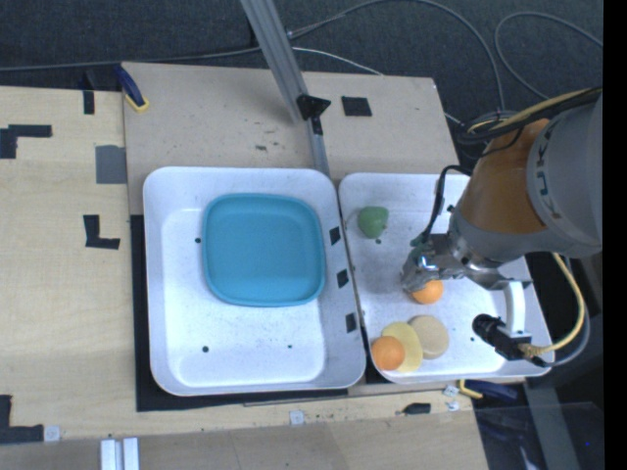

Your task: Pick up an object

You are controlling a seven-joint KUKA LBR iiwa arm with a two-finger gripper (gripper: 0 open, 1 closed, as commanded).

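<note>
A single fixed camera looks down at a slant from above the bench, far enough back to take in both white bins whole, side by side.

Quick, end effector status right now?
End effector: down in the right bin at a small orange object; open or closed cannot be told.

Small orange ball in the right bin, touching the hand's tip
</note>
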